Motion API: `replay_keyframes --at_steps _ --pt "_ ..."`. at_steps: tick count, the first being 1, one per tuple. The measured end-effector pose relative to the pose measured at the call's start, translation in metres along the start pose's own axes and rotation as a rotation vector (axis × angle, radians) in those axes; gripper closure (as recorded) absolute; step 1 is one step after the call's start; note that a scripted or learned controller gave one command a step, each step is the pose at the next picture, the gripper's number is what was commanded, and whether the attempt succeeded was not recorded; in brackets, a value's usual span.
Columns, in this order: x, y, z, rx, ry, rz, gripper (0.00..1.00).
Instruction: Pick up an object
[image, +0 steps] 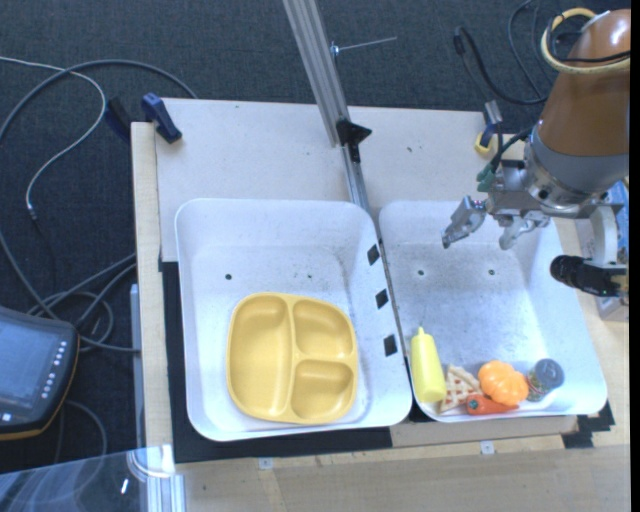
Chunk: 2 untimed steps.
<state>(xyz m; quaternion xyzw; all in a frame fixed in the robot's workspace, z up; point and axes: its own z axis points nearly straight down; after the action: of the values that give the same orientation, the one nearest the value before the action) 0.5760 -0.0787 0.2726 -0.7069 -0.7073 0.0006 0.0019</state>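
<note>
Two white bins sat side by side on the pale bench (250, 150); my gripper (487, 230) hung over the far end of the right bin (450, 300), fingers spread apart with nothing between them. Well below me, along that bin's near edge, lay a yellow bottle (427, 366), a waffle piece (461, 384), an orange pumpkin (501, 381) and a small grey can (545, 377). Off to my left, the left bin (270, 240) held a yellow divided plate (292, 356). Dark carpet (70, 200) with cables surrounded the bench.
</note>
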Motion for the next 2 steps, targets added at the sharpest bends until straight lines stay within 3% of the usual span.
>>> replay_keyframes --at_steps 1,2 --pt "0.000 0.000 0.000 0.000 0.000 0.000 0.00" --pt "0.010 0.001 0.051 0.005 0.000 0.001 0.00"
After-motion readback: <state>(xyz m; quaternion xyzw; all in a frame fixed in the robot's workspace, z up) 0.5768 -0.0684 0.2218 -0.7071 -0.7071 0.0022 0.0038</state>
